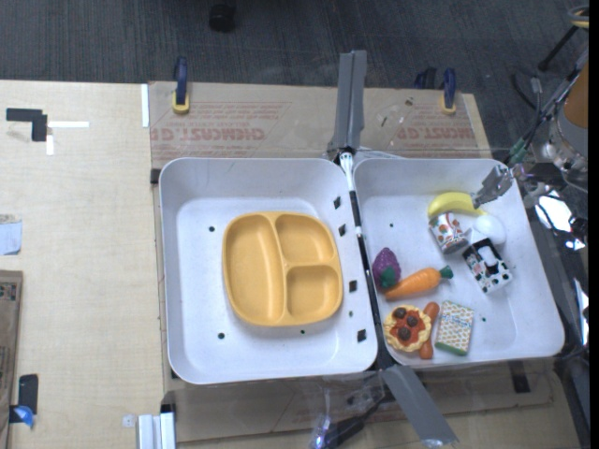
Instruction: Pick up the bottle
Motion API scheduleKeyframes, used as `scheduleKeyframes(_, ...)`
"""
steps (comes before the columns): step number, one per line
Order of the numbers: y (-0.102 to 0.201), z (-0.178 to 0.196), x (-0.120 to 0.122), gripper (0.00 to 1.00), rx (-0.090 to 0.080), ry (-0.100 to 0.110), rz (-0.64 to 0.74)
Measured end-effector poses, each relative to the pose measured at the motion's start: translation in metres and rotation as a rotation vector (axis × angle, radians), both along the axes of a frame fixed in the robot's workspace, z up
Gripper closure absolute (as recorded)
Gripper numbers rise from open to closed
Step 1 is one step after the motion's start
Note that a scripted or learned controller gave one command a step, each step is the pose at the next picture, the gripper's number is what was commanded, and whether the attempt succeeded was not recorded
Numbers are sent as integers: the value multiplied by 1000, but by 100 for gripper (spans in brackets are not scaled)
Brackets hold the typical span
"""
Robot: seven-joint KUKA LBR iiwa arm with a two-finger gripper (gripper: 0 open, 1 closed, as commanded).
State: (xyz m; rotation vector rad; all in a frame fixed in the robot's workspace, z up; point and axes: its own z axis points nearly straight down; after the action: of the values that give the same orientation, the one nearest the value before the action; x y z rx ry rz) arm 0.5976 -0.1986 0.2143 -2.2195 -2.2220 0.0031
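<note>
The bottle (488,261) is small and white with black patches. It lies on its side in the right bin (524,340), near that bin's right wall. Just above it and to the left are a small printed can (449,231) and a yellow banana (453,201). My gripper (492,186) reaches in from the right, over the bin's upper right part. It sits beside the banana's right end, above the bottle and apart from it. Nothing shows in its grasp.
The right bin also holds a purple grape bunch (386,267), an orange carrot (417,282), a toy pizza (407,326) and a small green box (455,327). A yellow divided plate (281,267) lies in the left bin (187,251). A grey divider (351,101) runs between the bins.
</note>
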Motion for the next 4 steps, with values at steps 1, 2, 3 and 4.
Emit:
scheduleKeyframes(1, 71, -67, -42, 0, 1, 2, -36)
scheduleKeyframes(2, 138, -24, -120, 0, 1, 1, -2)
scheduleKeyframes(3, 116, 193, -119, 0, -2, -1, 147)
scheduleKeyframes(4, 37, 101, -120, 0, -1, 1, 73)
